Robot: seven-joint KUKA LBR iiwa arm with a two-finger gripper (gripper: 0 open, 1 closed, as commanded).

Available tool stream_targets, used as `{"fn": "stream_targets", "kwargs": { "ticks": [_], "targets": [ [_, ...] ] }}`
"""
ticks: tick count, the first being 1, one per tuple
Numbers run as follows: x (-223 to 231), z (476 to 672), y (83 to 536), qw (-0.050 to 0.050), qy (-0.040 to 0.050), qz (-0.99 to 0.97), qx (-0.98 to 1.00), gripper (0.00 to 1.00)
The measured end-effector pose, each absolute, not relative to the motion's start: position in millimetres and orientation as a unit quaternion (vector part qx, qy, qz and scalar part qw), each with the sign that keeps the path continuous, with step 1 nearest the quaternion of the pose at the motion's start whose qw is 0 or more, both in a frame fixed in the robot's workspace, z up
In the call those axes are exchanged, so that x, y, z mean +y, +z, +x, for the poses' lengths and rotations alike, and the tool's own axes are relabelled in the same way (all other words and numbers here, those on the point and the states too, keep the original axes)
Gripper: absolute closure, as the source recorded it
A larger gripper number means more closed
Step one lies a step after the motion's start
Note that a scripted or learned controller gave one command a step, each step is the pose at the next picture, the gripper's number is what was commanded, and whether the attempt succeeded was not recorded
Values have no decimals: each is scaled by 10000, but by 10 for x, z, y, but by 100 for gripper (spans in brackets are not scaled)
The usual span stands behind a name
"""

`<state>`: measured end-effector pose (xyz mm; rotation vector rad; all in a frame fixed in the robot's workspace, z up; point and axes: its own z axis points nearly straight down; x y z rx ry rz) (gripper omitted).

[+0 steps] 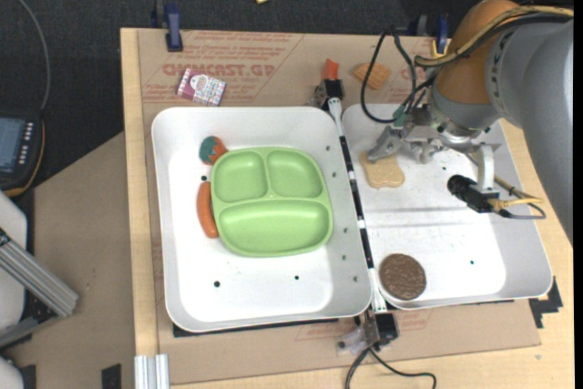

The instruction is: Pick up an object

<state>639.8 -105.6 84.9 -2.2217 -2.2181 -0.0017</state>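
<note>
Pincer sits low in right bin, just above tan flat piece near the bin's left wall; finger state cannot be told. Brown disc at near edge. Green divided tray in left bin.

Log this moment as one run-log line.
gripper: right bin, at tan bread slice | grasp: unconfirmed | brown patty: near corner | green divided plate: left bin
</note>
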Motion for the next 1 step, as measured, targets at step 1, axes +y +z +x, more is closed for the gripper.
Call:
{"fn": "stream_targets", "kwargs": {
  "ticks": [1],
  "targets": [
    [-1044, 6399, 871, -13, -10, -7071, -7071, 0]
  ]
}}
